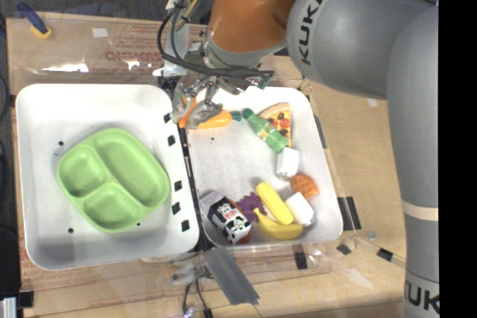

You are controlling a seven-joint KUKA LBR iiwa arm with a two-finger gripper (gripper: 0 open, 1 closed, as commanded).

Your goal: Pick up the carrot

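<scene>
The orange carrot (212, 119) lies near the back left corner of the right bin (238, 160), its green tip pointing right. My gripper (195, 102) hangs right over the carrot's left end, with its metal fingers (186, 108) down at the carrot beside the bin's left wall. The carrot's left end is partly hidden by the fingers, and whether they grip it is not visible.
A green sectioned plate (112, 179) sits in the left bin (45, 115). The right bin also holds a pizza slice (279, 119), a green bottle (266, 130), a banana (276, 208), a milk carton (229, 220) and white and orange toy pieces at the front right.
</scene>
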